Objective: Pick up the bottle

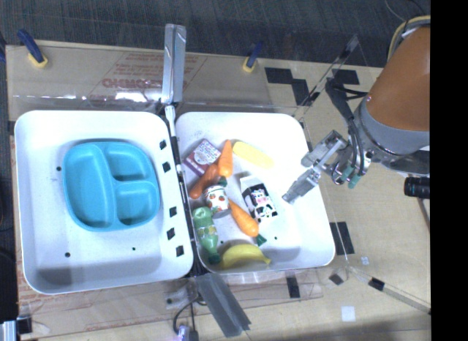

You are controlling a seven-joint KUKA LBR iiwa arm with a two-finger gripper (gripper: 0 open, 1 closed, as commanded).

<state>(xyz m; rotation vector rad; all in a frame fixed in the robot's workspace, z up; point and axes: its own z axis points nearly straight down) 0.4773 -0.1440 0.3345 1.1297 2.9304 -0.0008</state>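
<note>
A small green bottle [205, 229] lies in the right bin [311, 241], against its left wall near the front. It sits between a white round toy [215, 198] and a banana [243, 255]. My gripper [308, 171] hovers over the bin's right side, well to the right of the bottle and apart from every object. Its two grey fingers [298, 187] are spread open with nothing between them.
The right bin also holds a purple box [202, 155], two carrots [221, 162] [244, 219], a yellow piece [253, 154] and a black-and-white cow-pattern carton [257, 200]. A blue divided tray [111, 183] lies in the left bin [44, 259]. A divider [174, 178] separates the bins.
</note>
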